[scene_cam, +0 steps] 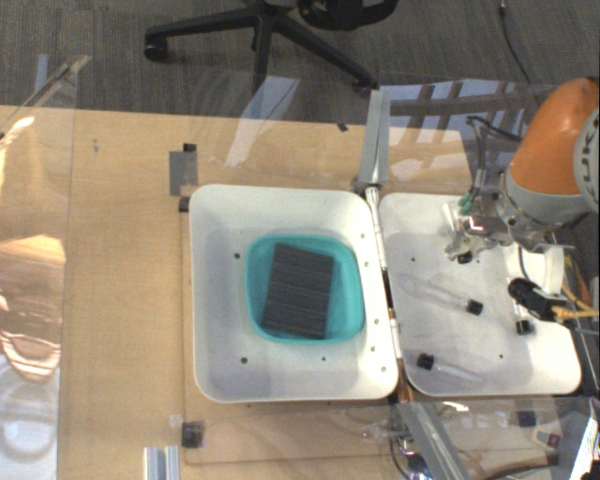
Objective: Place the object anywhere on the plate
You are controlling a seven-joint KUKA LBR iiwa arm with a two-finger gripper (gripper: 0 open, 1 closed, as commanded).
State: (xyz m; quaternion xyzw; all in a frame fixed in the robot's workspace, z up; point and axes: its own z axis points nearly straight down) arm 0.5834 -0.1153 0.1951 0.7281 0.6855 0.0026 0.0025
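A dark grey ribbed rectangular block [299, 290] lies flat on a teal plate [349, 313] in the middle of the left bin [216, 291]. It rests inside the plate's rim, slightly tilted. My gripper [463, 246] hovers over the upper left part of the right bin [441, 309], well to the right of the plate, with the orange wrist band [553, 141] above it. Nothing shows between its fingers.
Three small black pieces lie in the right bin [474, 307] [425, 361] [523, 326]. A metal divider post [373, 141] rises between the bins at the back. An office chair base [272, 28] stands on the floor beyond the bench.
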